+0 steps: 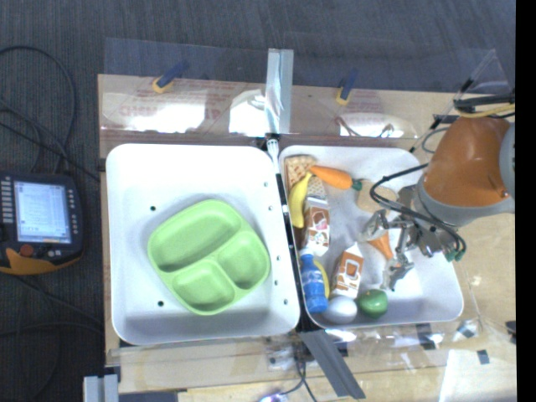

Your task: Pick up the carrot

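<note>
- I see the carrot (332,177) lying at the upper left of the right bin (435,304), just beside a banana (297,198).
- My pincer (392,245) hangs mid-frame right over that bin; its fingers look spread around a small orange piece (381,244), though I cannot tell if they grip it.
- A green divided plate (209,255) sits in the left bin (134,174).
- Lower down I see a blue bottle (312,280), a white egg (341,309) and a green lime (373,303).

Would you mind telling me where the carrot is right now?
The carrot lies near the far edge of the right bin, just right of the banana and up-left of the gripper.
</note>
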Controlling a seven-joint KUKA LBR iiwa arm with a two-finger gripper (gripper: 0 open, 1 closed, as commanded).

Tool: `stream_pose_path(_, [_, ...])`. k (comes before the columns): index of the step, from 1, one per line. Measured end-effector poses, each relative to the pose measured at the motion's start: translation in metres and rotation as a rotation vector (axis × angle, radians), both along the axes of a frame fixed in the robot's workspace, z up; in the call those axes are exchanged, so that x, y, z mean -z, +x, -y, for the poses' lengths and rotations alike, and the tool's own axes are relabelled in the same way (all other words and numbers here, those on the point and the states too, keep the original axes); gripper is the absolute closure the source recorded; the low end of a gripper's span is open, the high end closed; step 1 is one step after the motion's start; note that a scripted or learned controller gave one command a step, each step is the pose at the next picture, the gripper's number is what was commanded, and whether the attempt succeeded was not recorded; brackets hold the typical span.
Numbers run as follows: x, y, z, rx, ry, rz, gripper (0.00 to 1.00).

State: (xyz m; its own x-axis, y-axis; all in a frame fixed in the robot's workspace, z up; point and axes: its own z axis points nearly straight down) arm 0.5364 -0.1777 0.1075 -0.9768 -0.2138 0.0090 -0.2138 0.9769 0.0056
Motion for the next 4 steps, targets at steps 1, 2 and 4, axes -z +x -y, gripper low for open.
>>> stream_pose_path(1, [-0.014, 0.004, -0.001, -0.003, -0.005, 0.012, 1.00])
stream_pose_path(2, [-0.176, -0.009, 0.005, -0.242, -0.008, 0.024, 1.00])
stream_pose_path(4, [-0.192, -0.037, 0.044, -0.894, 0.006, 0.010, 1.00])
